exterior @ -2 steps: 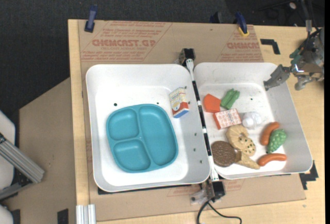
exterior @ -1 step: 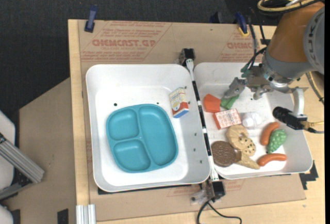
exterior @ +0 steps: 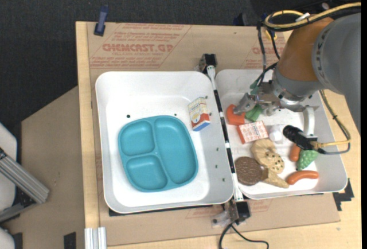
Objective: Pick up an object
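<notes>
- While the arm (exterior: 307, 53) reaches in from the view's right, its gripper (exterior: 252, 103) sits low over the right bin (exterior: 241, 82), just above the red-and-white packet (exterior: 253, 131) as the view shows it.
- Gripper state: cannot tell whether released or clenched; the slanted overhead view does not resolve it.
- Small green toy piece (exterior: 256, 110): between the packet and the gripper, right at the gripper's tip. Cannot tell whether it is grasped.
- Orange-red toy piece (exterior: 233, 115): up-left of the packet, near it, by the bin's left wall.
- Pale cookie (exterior: 268, 154): just below the packet.
- Dark round cookie (exterior: 248, 170): further below the packet, slightly left.
- Sausage (exterior: 301, 176), larger green piece (exterior: 307, 158) and orange piece (exterior: 294, 152): 3 things clustered to the lower right of the packet.
- Left bin (exterior: 143, 88): left of the packet, across the shared wall; holds 2 things.
- Small carton (exterior: 199, 113): left of the packet, slightly higher in the view.
- Teal plate (exterior: 157, 153), 3 compartments: lower left of the packet, well apart from it.
</notes>
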Robot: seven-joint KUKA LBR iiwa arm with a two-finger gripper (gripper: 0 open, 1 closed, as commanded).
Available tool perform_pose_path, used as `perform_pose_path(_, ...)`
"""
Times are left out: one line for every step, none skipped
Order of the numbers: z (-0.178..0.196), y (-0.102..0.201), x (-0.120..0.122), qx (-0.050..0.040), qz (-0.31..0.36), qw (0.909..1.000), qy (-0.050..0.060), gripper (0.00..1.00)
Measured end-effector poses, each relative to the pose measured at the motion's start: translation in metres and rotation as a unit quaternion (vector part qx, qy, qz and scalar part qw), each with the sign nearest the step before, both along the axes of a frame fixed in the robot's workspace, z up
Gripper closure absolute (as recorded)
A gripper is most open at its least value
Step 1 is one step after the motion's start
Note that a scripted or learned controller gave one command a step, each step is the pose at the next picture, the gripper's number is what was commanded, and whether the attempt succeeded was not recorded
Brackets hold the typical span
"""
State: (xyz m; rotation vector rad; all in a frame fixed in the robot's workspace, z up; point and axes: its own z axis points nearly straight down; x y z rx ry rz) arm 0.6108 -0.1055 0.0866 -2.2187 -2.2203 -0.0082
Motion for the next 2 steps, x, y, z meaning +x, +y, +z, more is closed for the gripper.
perform_pose_path(0.006, -0.059, 0.058, -0.0052, -0.001, 1.0, -0.003, 0.0)
perform_pose_path(0.0, -0.034, 0.004, -0.0015, -0.001, 1.0, 0.004, 0.0)
